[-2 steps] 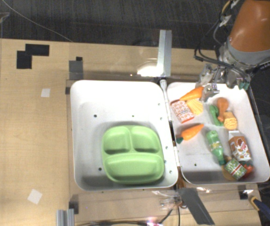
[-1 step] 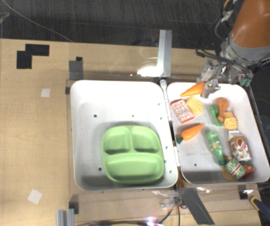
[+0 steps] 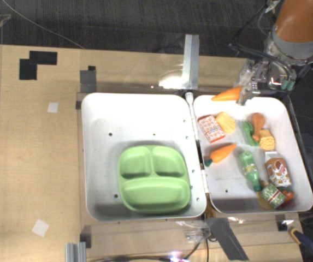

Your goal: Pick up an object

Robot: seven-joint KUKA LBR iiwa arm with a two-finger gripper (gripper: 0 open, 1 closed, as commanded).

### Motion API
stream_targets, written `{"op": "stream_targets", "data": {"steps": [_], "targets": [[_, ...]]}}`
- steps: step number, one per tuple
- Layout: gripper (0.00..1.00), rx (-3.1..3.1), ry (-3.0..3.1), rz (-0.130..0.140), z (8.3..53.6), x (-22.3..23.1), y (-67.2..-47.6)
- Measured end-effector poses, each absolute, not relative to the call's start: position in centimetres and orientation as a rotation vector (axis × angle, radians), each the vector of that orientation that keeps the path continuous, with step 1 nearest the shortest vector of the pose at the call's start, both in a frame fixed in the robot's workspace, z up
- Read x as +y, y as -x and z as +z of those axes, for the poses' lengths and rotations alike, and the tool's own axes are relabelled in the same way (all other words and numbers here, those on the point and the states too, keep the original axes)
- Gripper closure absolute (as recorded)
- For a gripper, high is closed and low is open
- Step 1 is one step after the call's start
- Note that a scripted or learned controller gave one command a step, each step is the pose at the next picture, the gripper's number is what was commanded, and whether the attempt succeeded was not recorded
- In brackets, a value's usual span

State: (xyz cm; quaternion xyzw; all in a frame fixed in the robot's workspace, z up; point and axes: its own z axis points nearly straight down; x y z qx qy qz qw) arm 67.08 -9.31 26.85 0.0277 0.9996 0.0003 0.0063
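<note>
An orange toy carrot [image 3: 226, 95] hangs over the back rim of the right bin [image 3: 303, 173], pointing left. My gripper [image 3: 242, 95] is at the carrot's right end and looks shut on it, the fingers gripping its thick end. The grey arm with its orange band [image 3: 301, 10] comes in from the top right. A second carrot [image 3: 222, 153] lies in the right bin near the divider.
The right bin also holds a red-and-white box [image 3: 210, 128], a yellow piece [image 3: 226, 122], a drumstick [image 3: 258, 121], a green bottle [image 3: 249, 169], a carton [image 3: 277, 172] and a can [image 3: 271, 196]. A green divided tray [image 3: 153, 178] sits in the left bin [image 3: 101, 124].
</note>
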Motion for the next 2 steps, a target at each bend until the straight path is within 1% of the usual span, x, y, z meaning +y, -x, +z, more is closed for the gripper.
{"op": "stream_targets", "data": {"steps": [1,2], "targets": [[1.0,3.103,-0.417,0.003,27.6,-7.5,-63.8],[1.0,3.094,-0.41,0.004,29.0,-7.4,-64.0]]}}
